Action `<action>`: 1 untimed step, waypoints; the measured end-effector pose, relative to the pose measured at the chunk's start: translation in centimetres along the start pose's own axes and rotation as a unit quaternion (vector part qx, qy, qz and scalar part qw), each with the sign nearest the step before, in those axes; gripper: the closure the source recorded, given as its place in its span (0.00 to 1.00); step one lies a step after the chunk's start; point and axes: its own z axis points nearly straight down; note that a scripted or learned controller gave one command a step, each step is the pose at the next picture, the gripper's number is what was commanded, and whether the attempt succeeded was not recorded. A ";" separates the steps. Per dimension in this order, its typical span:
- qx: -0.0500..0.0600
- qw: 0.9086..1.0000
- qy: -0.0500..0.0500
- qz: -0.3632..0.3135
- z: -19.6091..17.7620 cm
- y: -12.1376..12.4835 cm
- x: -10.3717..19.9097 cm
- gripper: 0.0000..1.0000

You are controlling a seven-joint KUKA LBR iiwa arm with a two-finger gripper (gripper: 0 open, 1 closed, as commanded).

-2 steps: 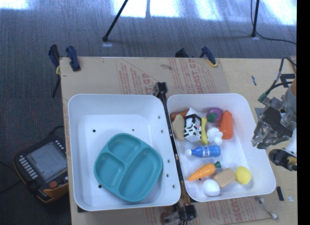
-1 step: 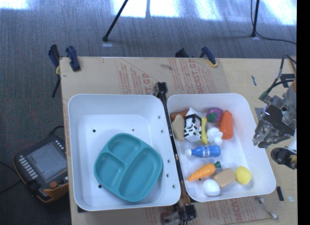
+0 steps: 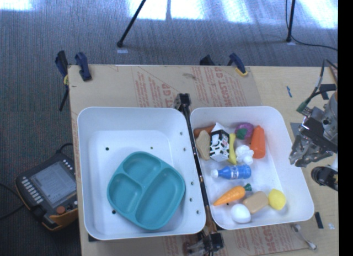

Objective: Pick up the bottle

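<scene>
Bottle (image 3: pixel 232 172), small blue plastic, lies crowded against banana (image 3: pixel 233 149) and carrot (image 3: pixel 230 195); hand (image 3: pixel 306 153), spread indeterminable, risks grabbing neighbours.

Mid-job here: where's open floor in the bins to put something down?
Left bin: bare white floor along its back and left walls, around the teal plate. Right bin: a strip between the toys and its right wall. Crowded around the bottle, hemmed in by toys front and back.

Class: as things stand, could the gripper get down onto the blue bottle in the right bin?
Probably yes. The bottle lies uncovered, open from above, though a banana and carrot crowd it. The gripper sits beyond the bin's right rim.
</scene>
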 end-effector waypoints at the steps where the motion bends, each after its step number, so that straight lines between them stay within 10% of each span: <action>1: 0.002 1.000 -0.002 -0.007 -0.8 0.0 0.1 1.00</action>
